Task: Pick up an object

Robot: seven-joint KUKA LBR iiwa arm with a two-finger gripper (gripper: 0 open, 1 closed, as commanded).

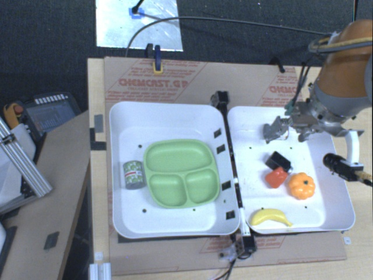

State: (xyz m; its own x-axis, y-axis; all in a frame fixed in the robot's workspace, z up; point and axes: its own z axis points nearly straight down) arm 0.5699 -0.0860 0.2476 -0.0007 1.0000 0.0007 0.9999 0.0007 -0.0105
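Camera view: gripper [289, 129] over right bin [338, 217], jaws seemingly parted, grasping nothing. Below it, black block [279, 159] touching orange-red piece [277, 178], toy pumpkin [301, 185] just beside. Risk: crowding could deflect a descending finger and spoil the grasp.

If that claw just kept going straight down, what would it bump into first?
Probably the bare floor of the right bin. The gripper hangs above white bottom, up-view of the red and black object; depth is unclear.

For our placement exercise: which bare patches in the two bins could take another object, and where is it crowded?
Free: left bin floor behind the green tray and can; right bin floor beside the divider, left of the red object. Crowded: around the pumpkin, black block and banana.
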